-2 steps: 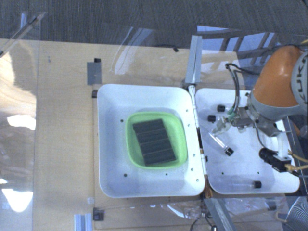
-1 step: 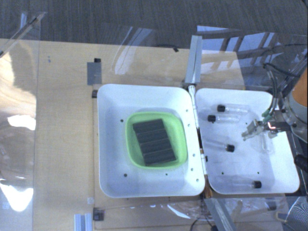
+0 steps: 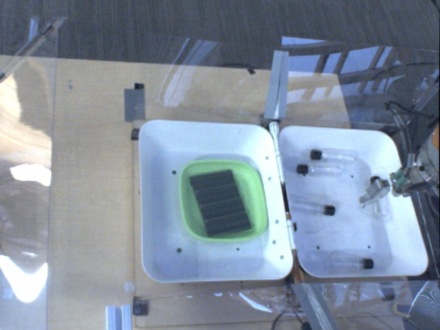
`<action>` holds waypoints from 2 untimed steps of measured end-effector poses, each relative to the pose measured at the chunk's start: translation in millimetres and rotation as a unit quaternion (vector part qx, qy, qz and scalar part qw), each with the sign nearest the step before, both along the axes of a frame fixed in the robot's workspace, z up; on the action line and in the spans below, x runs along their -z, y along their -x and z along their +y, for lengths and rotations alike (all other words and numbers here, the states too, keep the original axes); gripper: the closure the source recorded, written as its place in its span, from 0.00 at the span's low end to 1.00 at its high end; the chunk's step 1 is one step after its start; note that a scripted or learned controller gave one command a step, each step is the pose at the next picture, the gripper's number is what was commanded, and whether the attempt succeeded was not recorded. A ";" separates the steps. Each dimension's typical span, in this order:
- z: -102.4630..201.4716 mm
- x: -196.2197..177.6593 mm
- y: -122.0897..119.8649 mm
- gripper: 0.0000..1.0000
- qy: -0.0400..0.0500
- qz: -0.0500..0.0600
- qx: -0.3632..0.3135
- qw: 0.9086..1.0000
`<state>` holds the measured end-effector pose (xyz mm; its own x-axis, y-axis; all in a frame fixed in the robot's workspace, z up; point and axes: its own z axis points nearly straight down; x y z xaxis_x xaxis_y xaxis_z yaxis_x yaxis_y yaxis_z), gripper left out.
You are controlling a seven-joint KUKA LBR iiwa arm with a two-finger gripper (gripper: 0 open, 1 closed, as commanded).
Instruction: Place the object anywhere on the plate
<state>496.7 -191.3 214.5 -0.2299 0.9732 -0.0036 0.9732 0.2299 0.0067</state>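
plate (image 3: 187, 184) in left bin (image 3: 155, 205), tubes (image 3: 330, 155) in right bin (image 3: 405, 253)

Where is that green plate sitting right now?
The green plate sits in the middle of the left white bin, with a dark ridged block lying on it. The gripper is over the right bin, among clear tubes.

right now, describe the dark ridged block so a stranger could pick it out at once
Start at the left white bin; a lime green plate sits in its middle. The dark ridged block lies on that plate, the one flat, opaque slab, unlike the clear black-capped tubes in the right bin.
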 end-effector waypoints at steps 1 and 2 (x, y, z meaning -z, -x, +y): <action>-14.4 -114.6 -38.1 0.00 0.002 -0.003 -0.068 0.998; -14.4 -171.5 -33.4 0.00 0.002 -0.002 -0.100 0.995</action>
<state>530.1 -205.7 386.0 -0.4197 0.9076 -0.0091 0.9076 0.4197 0.0093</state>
